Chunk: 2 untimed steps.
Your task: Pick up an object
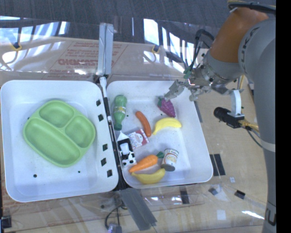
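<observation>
Two-finger gripper (181, 92) open, fingers spread, empty, poised above right white bin (194, 144) far edge, just beside purple plastic grape bunch (167, 107) lying near yellow toy banana (167, 125).

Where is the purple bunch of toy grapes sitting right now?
The purple bunch of toy grapes lies in the right white bin, near its far right corner, just above the yellow toy banana and below the gripper.
</observation>
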### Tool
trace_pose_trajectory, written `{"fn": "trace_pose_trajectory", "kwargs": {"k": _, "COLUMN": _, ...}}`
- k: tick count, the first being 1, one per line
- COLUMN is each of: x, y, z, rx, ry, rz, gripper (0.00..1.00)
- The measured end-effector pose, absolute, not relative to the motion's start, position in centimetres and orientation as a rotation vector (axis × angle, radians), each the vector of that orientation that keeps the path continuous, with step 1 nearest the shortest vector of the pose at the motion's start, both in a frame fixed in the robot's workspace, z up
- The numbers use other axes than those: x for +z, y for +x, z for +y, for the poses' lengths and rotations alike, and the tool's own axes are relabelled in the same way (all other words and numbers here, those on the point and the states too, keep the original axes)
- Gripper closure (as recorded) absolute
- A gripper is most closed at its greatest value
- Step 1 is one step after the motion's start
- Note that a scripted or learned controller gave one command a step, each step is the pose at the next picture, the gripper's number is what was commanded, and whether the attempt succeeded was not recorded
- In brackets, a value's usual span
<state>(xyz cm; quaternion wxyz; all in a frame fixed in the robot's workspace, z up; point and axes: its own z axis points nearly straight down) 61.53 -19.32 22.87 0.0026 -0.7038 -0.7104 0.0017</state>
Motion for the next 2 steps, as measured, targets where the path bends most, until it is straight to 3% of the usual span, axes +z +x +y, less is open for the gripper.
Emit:
{"fn": "trace_pose_trajectory", "kwargs": {"k": 1, "x": 9.8, "y": 60.8, "z": -17.6, "rx": -0.006, "ry": -2.172, "rz": -2.281, "gripper": 0.0}}
{"fn": "trace_pose_trajectory", "kwargs": {"k": 2, "x": 9.5, "y": 60.0, "z": -21.0, "rx": 0.002, "ry": -2.212, "rz": -2.231, "gripper": 0.0}}
